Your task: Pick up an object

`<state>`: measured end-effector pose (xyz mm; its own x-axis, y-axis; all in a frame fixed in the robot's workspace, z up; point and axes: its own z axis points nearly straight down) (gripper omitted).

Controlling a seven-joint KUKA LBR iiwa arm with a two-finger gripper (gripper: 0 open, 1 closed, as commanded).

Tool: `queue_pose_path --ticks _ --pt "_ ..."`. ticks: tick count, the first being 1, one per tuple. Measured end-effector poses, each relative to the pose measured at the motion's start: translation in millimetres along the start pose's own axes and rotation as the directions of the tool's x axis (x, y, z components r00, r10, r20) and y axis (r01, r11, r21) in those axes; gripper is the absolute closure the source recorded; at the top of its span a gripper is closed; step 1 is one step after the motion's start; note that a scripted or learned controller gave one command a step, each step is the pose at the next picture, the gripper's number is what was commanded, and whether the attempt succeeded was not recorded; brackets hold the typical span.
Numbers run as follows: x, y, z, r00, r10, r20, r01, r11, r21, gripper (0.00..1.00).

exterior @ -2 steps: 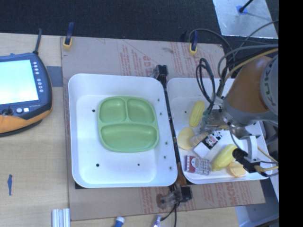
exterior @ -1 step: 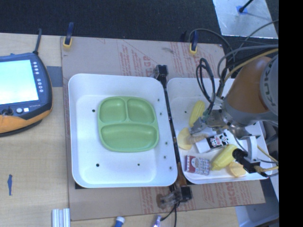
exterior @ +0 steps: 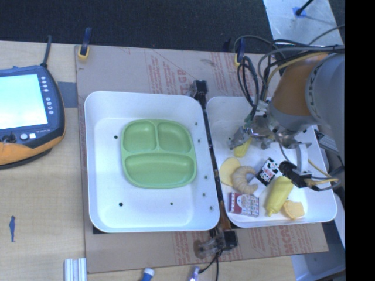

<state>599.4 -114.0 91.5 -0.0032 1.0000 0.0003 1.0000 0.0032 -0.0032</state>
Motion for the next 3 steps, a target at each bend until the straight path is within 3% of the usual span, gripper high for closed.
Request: queue_pose_path --ticks 1,2,3 --pt "-21 18 -1 1.0 0.001 0.0 -0.001 1.0 -0.002 0.0" --pt "4 11 0 1.0 -0.003 0.0 0.003 1.0 0.002 0.0" --pt "-10 29 -1 1.0 -0.002 0.0 0.002 1.0 -0.002 0.0"
